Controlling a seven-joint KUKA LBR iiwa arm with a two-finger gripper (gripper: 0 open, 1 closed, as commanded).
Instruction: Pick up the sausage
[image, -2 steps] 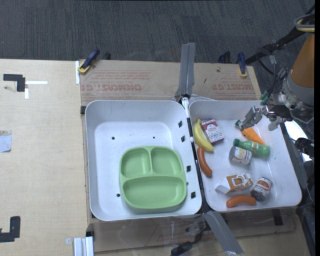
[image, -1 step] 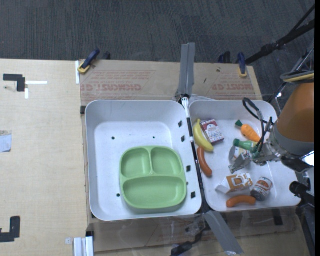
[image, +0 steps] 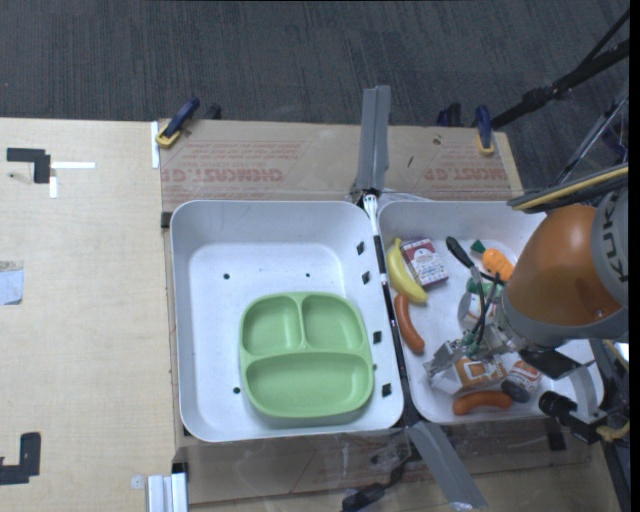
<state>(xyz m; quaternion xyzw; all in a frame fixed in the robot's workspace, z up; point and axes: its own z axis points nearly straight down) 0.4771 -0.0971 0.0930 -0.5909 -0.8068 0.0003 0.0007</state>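
Presently: sausage (image: 408, 324), right bin (image: 440, 405), just below banana (image: 402, 272). Probably light, smooth, slippery; best gripped mid-length across its width. Gripper (image: 478, 340) nearby among clutter; grip state indiscernible.

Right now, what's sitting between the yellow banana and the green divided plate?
In the camera view, the two bins' white walls separate the yellow banana from the green divided plate; otherwise just bare white floor of the left bin.
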